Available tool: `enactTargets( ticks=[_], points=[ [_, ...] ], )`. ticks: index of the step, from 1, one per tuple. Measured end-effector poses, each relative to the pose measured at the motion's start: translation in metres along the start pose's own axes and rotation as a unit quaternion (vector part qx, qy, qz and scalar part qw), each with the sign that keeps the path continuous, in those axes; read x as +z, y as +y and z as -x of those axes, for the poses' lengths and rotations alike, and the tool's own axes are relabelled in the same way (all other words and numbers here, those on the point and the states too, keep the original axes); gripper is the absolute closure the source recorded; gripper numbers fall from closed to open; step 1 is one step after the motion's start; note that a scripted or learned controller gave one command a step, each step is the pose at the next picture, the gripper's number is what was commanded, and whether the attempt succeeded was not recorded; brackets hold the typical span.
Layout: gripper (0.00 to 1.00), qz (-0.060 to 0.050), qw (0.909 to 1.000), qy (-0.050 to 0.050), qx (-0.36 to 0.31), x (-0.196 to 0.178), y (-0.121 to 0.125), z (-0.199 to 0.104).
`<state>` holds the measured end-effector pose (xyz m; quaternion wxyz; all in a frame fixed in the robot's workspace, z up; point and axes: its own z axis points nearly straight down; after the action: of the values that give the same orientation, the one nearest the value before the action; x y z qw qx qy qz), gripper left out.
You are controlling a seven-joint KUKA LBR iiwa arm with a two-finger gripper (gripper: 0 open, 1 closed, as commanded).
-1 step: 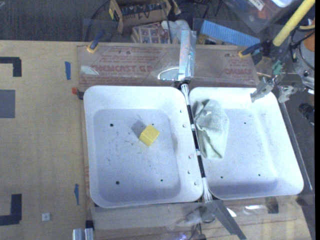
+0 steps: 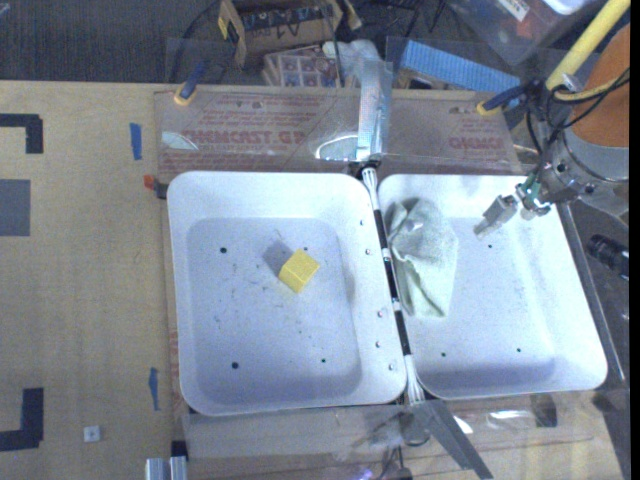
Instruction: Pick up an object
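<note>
A small yellow block point(image 2: 299, 271) lies near the middle of the left bin point(image 2: 200, 368). A crumpled pale cloth point(image 2: 421, 254) rests against the left wall of the right bin point(image 2: 560, 368). My gripper point(image 2: 498, 212) hangs over the upper part of the right bin, to the right of the cloth and a little above its top edge. It is apart from the cloth, and nothing is visibly held in it. The grey arm with its orange band point(image 2: 608, 103) reaches in from the upper right.
A metal divider point(image 2: 385, 268) runs between the two bins. Cardboard point(image 2: 260, 133) backs the bins at the far side, with clutter and cables behind it. The wooden bench point(image 2: 80, 298) spreads to the left.
</note>
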<state>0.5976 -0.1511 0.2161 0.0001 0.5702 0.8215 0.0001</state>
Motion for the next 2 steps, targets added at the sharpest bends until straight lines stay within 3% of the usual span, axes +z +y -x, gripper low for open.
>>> enactTargets(
  ticks=[1,2],
  points=[
    [0.00,0.003,0.9853,-0.002,-0.171,-0.003,0.095,-0.053],
    [0.00,0.001,0.9362,0.000,-0.351,0.030,0.107,-0.146]
  ],
)
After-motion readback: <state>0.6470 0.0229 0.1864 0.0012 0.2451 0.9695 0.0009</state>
